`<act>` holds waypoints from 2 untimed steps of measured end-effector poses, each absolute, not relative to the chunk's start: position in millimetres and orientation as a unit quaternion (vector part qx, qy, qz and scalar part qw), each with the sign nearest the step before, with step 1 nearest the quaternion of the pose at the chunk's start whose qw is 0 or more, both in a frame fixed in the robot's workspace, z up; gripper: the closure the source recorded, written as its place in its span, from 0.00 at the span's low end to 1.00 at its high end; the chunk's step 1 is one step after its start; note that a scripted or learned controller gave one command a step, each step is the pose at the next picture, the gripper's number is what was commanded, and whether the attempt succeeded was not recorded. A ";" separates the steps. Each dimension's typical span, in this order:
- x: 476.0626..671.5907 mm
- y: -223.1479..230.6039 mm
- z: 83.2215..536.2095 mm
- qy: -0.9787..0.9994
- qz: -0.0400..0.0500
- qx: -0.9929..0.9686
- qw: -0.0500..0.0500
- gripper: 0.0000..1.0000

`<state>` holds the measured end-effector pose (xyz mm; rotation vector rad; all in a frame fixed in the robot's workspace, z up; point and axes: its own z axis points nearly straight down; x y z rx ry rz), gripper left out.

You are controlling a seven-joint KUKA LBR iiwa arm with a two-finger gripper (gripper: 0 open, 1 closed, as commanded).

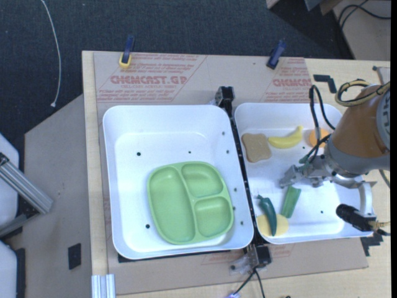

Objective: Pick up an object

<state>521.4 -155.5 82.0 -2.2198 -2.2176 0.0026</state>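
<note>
In the right bin [322,228] lie a tan slice of toast [255,146], a yellow banana [286,139], a short green cucumber piece [290,202] and a dark green pepper [267,208] resting on a yellow item [277,226]. An orange object [321,136] peeks out from behind the arm. My gripper [291,177] reaches in from the right and hangs low over the middle of this bin. It is just above the cucumber piece's upper end and below the toast. Nothing shows held in it.
The left bin [124,135] holds a light green divided plate [189,200]. The bulky grey and orange arm [360,135] covers the right bin's right side. Clamps [126,51] hold the cardboard at the bench's far edge.
</note>
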 end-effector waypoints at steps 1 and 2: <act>522.6 -155.8 94.6 -0.707 0.000 -0.707 -0.001 1.00; 521.8 -158.4 137.5 -0.707 -0.001 -0.707 -0.003 1.00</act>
